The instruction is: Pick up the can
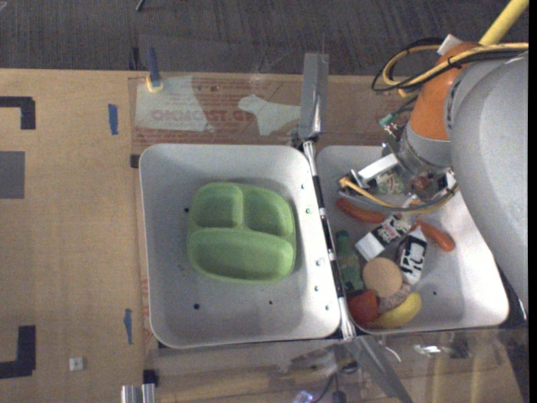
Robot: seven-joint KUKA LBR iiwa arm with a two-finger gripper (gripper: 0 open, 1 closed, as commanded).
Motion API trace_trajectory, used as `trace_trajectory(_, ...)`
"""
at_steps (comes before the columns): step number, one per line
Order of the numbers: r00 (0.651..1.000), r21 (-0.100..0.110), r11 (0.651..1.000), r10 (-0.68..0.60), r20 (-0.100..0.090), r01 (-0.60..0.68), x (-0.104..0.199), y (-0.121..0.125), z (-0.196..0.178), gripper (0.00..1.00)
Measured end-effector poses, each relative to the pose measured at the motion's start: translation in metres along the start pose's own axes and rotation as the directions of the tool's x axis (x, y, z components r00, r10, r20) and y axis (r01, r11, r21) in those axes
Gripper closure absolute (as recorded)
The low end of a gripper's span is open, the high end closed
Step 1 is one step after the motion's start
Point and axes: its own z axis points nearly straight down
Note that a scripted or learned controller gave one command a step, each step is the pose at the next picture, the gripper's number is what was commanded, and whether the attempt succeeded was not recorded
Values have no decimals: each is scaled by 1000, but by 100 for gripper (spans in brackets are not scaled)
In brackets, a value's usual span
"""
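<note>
Reaching across the right bin [482, 309], my rig's grey arm [495, 166] hangs its gripper [396, 247] low over a heap of toy food. It sits there, I judge, because the can is buried in that heap.

The jaws stand apart, white fingers with black pads splayed, and I see nothing clamped between them.

Far to the jaws' left, past the divider, the left bin [168, 309] holds a green plate [243, 229]. It is a matte, moulded plastic plate with three compartments, lying flat and well clear of the work.

What I take for the can [383, 276] sits just below the jaws, a short cylinder with a dull tan round top and a greyish side. I cannot be sure of that reading.

A smooth yellow banana [403, 311] curls against it on the far side from the jaws, with a glossy red fruit [363, 306] beside it.

One orange sausage [361, 211] lies above and left of the jaws, and another [439, 237] just to their right.

A slim dark-green piece [344, 254] lies along the bin wall to the left of the jaws.
</note>
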Motion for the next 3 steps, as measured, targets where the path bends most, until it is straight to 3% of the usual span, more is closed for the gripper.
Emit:
trace_trajectory(1,1000,-1,1000,-4,5,4,0,0,-8,100)
trace_trajectory(2,992,2,992,126,9,-126,34,-24,-100,100)
trace_trajectory(3,999,2,999,45,9,-45,41,-24,-253,100)
